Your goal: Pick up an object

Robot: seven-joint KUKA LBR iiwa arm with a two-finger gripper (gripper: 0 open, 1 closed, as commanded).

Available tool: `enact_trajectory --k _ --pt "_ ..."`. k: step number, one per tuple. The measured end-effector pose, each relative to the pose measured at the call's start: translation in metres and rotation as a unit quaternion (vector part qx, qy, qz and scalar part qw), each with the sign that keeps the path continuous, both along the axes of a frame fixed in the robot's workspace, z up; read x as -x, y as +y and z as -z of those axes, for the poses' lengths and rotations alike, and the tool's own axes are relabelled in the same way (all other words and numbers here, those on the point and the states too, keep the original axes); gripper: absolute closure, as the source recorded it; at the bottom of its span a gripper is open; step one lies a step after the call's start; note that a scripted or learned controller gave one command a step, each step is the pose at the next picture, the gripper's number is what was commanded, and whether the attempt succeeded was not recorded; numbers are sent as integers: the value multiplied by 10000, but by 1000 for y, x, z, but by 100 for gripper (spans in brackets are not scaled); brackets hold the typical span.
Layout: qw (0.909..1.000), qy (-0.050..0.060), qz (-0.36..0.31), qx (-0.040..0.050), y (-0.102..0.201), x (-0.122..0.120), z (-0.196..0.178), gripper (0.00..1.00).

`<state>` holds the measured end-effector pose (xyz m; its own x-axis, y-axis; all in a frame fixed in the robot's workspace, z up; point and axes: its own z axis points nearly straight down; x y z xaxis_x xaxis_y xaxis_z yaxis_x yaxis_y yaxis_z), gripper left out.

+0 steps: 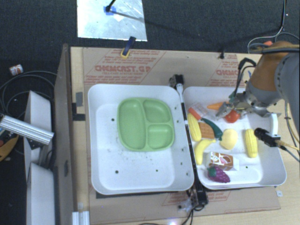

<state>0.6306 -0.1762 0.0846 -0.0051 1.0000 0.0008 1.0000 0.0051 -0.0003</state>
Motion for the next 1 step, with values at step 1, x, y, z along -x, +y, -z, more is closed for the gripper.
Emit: enact_trajectory --k 1 --pt "10000 -34 -9 11 -1 -2 -12 100"
